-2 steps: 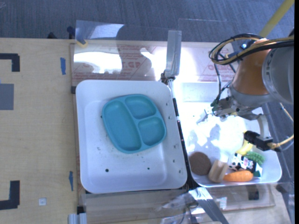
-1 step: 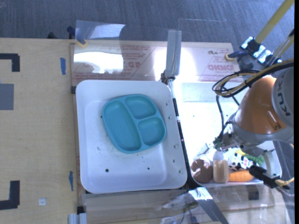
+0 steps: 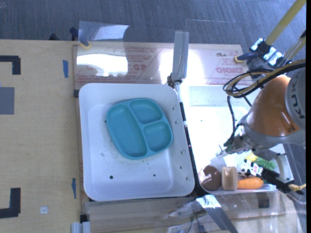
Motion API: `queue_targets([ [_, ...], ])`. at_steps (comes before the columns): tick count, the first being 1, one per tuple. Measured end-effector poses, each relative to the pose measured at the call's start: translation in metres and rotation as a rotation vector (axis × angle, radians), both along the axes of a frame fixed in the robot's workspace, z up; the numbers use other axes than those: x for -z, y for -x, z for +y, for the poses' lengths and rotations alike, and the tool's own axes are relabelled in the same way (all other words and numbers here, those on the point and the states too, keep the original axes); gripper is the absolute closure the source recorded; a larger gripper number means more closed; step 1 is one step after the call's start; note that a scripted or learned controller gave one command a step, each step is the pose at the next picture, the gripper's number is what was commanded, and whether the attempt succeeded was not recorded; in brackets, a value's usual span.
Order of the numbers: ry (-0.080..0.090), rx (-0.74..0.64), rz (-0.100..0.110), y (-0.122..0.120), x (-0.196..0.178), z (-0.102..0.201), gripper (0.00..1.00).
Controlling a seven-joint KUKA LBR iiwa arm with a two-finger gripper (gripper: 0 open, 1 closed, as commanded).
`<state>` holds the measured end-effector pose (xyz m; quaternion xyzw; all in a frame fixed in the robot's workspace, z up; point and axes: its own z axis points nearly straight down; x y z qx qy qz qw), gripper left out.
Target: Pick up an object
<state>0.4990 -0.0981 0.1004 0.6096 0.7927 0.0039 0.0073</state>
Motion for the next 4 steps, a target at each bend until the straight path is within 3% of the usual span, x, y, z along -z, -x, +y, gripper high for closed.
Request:
queue_targets([
  [1, -0.005, 0.201, 0.011, 0.012, -0.086, 0.020, 1.00],
  [2, 0.000, -0.058, 0.011, -0.065, -0.115, 0.005, 1.00],
  [3, 0.001, -0.184, 0.008, -0.040, 0.011, -0.033, 1.00],
  [4, 0.007, -0.598, 0.006, -0.005, 0.011, -0.011, 1.00],
])
